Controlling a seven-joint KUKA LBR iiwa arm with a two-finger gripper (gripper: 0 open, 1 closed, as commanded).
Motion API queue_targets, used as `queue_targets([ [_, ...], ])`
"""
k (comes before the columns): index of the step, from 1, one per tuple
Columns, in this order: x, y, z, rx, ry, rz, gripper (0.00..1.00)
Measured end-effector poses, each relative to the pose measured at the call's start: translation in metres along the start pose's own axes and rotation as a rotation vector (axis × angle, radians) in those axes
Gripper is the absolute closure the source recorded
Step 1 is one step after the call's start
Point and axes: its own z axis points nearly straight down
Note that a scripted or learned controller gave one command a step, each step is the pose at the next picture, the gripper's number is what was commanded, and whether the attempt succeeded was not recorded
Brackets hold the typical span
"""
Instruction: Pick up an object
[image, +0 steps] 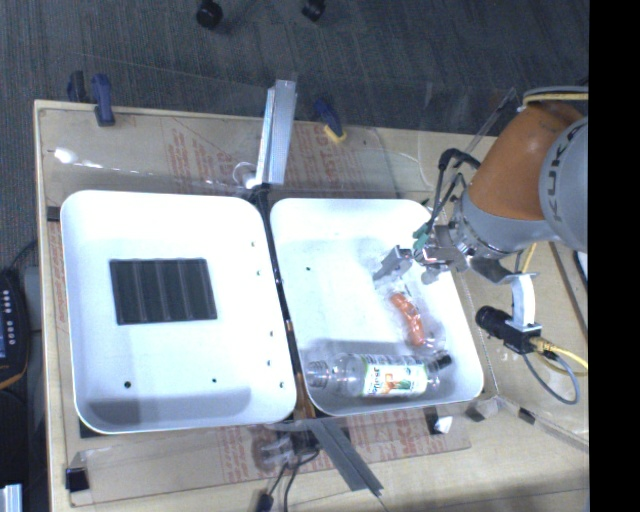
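The grey two-finger gripper (400, 262) hangs over the right white bin (330, 225), fingers seemingly apart, nothing between them. Just below lies a clear bag of orange pieces (412, 318). A clear plastic bottle (375, 376) rests along the bin's lower edge.

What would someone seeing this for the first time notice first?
Probably the arm's orange band at the right edge, with its pincer over the right bin. Next, the dark ribbed slab lying alone in the left bin, then the clear plastic bottle on its side along the right bin's near wall.
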Motion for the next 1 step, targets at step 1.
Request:
queue_targets([
  [1,-0.0031,0.0081,0.0269,0.003,0.002,-0.130,0.00],
])
